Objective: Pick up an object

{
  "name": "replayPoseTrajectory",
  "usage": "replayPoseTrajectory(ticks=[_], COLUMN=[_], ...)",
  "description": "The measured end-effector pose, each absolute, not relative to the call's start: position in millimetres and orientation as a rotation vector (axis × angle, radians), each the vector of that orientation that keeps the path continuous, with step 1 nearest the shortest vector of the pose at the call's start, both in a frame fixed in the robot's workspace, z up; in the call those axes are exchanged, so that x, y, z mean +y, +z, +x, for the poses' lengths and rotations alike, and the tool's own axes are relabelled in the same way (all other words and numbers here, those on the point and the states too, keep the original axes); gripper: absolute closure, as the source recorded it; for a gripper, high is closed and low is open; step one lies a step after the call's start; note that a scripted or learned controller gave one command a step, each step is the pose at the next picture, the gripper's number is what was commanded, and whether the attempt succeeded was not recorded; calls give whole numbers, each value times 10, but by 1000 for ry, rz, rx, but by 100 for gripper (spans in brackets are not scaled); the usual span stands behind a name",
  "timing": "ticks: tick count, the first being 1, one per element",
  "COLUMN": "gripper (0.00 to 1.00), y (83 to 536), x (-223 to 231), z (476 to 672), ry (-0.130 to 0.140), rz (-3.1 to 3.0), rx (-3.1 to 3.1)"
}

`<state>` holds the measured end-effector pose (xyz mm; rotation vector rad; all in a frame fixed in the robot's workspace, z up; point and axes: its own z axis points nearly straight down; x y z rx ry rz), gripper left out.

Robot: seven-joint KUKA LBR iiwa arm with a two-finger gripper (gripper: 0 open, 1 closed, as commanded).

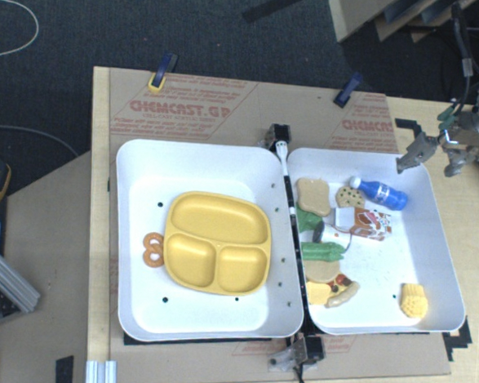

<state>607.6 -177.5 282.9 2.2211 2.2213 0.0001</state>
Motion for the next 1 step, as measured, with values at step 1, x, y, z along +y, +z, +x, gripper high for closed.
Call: replayPoseTrajectory(ticks=[1], gripper=[0], y=[2221], x=[-1744], z=[6017], ry=[-4], rz=[2225], rx=[2225])
